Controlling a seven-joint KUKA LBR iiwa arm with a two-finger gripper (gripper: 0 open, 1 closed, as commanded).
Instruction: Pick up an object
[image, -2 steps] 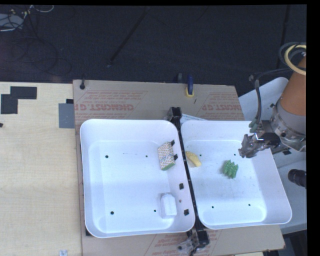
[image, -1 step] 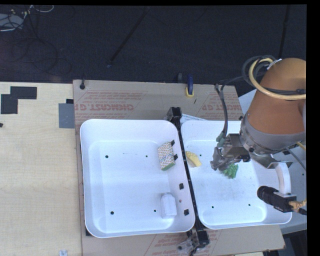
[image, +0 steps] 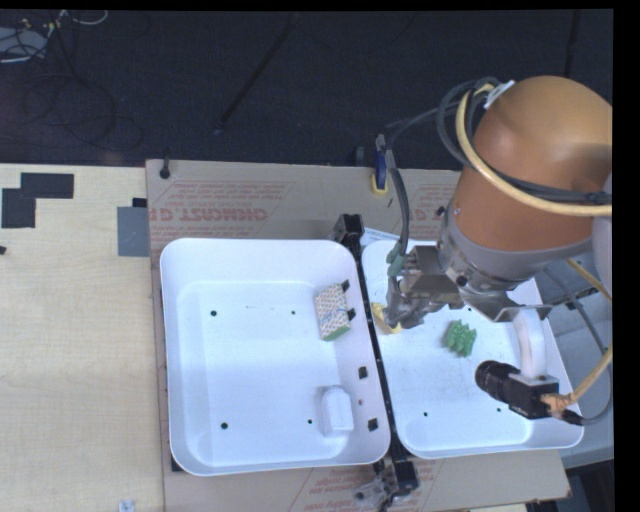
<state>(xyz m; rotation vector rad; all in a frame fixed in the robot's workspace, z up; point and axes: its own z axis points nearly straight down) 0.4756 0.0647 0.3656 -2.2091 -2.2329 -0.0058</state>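
We see the arm (image: 530, 170) bent down over the right bin (image: 450, 420) — claw (image: 396, 314) by its left wall; open or closed, we cannot tell.

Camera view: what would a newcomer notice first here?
The arm's big orange band looms over the right bin, with the claw low near that bin's left wall. A small green object lies right of the claw, and a speckled block sits in the left bin by its right wall.
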